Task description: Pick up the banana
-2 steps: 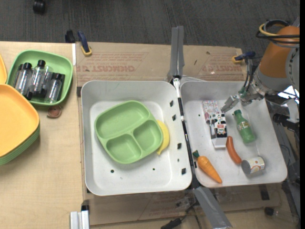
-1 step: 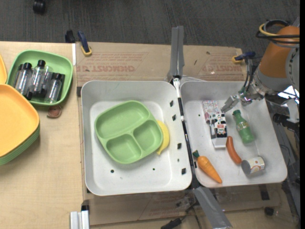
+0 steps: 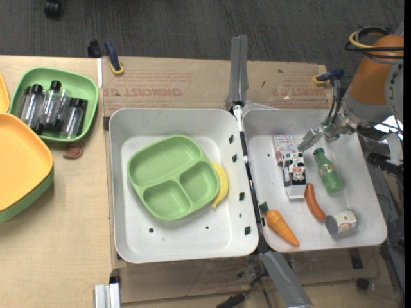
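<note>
The banana is yellow and lies in the left bin, tucked against the right edge of a green divided plate that hides most of it. My gripper hangs over the upper part of the right bin, just above the green bottle, far to the right of the banana. Its fingers look slightly parted with nothing between them.
The right bin also holds a flat pink and white packet, a red sausage, a carrot and a small grey can. Left of the bins stand a green tray of bottles and stacked orange plates.
</note>
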Robot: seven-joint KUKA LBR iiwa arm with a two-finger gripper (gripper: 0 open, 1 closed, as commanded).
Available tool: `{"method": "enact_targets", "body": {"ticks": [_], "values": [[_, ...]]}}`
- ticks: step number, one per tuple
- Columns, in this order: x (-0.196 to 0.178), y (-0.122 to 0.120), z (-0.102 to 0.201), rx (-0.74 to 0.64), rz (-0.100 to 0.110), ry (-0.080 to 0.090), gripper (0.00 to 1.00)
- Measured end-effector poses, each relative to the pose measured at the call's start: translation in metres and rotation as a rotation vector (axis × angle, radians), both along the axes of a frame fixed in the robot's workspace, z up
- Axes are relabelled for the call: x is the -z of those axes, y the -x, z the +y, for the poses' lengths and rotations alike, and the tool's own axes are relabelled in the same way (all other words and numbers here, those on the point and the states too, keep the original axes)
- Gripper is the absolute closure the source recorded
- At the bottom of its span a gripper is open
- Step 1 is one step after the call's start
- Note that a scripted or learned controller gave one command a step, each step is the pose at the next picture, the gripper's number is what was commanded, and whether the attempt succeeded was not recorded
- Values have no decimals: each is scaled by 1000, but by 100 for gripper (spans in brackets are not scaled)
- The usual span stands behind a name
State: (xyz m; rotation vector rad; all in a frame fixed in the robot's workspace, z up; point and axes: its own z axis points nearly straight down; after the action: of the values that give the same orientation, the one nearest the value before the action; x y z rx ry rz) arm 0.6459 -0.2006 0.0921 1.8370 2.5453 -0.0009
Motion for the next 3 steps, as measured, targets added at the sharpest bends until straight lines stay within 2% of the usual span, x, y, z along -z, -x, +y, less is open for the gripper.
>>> {"method": "enact_targets", "body": {"ticks": [3], "values": [[0,0,0,0,0,0,0]]}}
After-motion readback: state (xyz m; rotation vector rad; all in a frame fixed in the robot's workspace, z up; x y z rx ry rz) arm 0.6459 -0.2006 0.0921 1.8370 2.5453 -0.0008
